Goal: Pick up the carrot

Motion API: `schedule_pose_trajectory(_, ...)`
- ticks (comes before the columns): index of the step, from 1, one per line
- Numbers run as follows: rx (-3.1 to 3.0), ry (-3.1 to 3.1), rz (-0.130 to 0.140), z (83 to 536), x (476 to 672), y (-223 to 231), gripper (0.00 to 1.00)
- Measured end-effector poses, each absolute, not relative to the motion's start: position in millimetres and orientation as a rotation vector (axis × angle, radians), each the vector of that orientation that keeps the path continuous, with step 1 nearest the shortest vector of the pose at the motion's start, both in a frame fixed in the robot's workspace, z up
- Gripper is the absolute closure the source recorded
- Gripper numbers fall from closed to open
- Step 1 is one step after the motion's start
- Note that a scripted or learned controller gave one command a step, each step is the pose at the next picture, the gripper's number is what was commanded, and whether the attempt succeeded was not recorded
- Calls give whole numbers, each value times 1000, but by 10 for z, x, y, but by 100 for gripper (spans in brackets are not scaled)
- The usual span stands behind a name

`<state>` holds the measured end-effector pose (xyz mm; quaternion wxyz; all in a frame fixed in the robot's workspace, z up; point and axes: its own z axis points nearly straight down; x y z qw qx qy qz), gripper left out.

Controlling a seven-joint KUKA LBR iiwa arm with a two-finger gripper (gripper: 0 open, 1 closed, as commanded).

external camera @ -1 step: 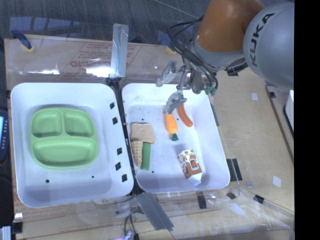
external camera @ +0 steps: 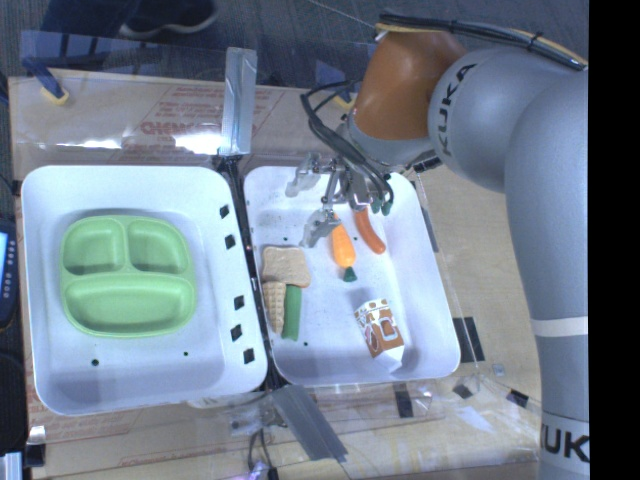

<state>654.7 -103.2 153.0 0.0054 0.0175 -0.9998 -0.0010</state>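
Gripper (external camera: 335, 203): fingers spread apart, metal tips pointing down into the right bin; nothing sits between them.
Contact: one fingertip (external camera: 318, 230) lies just beside the carrot's upper end (touching or not, I cannot tell).
Carrot (external camera: 343, 249): flat on the right bin's floor, upper middle, green stub toward the near side.
Sausage (external camera: 369, 231): just right of the carrot, almost parallel.
Arm (external camera: 500, 118): reaches in from the right, orange band above the wrist, bent down over the bin's far edge.
Right bin (external camera: 425, 268): toast (external camera: 285, 265), a green stick (external camera: 292, 312) and a carton (external camera: 381, 330) lie nearer; open floor left of the gripper.
Left bin (external camera: 40, 268): green tray (external camera: 128, 274).
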Motion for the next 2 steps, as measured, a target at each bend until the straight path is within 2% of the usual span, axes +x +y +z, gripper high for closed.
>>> schedule_pose_trajectory(1,-296,-3124,0,914,6567,-1539,0)
schedule_pose_trajectory(2,-285,-3131,1,1046,6592,-1521,100)
